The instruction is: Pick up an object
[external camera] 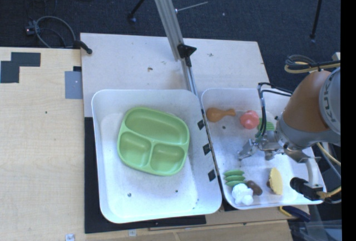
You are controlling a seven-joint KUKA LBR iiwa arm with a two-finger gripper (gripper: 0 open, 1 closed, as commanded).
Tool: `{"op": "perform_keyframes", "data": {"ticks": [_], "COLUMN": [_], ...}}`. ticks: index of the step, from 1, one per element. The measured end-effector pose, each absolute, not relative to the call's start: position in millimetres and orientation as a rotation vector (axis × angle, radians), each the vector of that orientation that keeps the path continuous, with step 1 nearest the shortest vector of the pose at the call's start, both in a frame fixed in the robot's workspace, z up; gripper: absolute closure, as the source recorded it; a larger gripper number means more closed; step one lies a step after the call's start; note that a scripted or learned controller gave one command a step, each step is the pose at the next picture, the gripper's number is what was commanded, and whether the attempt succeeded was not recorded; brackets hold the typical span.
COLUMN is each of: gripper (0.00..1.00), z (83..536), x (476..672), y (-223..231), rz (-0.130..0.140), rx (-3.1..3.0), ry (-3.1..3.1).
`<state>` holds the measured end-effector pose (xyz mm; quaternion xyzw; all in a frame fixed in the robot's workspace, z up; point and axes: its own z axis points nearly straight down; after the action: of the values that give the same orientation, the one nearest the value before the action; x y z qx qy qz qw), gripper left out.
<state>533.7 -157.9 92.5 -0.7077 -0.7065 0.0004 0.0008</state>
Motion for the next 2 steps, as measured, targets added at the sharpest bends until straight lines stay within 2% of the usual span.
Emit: {"op": "perform_keyframes", "data": {"ticks": [1, 2], "gripper": [1.0, 1.0], "z": [102, 163], "x": [533.3, 540.6], "y": [-159, -157], "rz": [0.001, -0.003], "rx": [-2.225, -2.222], "ry": [-2.213, -2.225]}}
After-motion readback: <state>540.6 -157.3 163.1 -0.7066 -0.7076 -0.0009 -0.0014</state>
